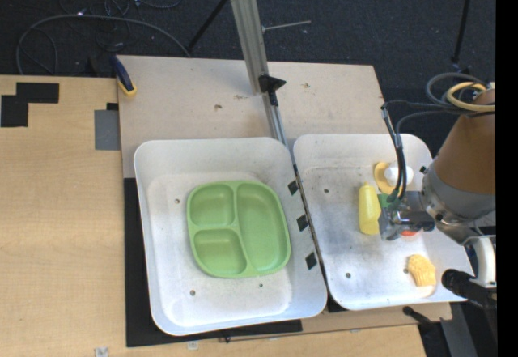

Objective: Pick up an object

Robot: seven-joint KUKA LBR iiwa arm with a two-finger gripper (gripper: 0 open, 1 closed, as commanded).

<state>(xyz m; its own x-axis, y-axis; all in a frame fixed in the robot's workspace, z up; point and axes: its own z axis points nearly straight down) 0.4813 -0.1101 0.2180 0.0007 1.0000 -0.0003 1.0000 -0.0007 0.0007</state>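
The arm (469, 165) reaches in over the right bin (340, 266), its orange band above the grey wrist. The tool (396, 222) sits low over this bin, just beside the yellow block (369, 210), on the block's side away from the left bin. The tool's tip is a dark, cluttered patch with a speck of red in it, and I cannot tell how far apart its fingers stand or whether anything lies between them; the yellow block seems to lie flat on the bin floor, touching or nearly touching the tool.

Behind the yellow block, toward the far rim of the right bin, is a small yellow and white object (388, 175), partly hidden by a black cable. Toward the near rim lies a yellow corn-like piece (420, 269), apart from the block.

In the left bin (162, 266), well apart from the block, a green divided plate (239, 227) lies flat.
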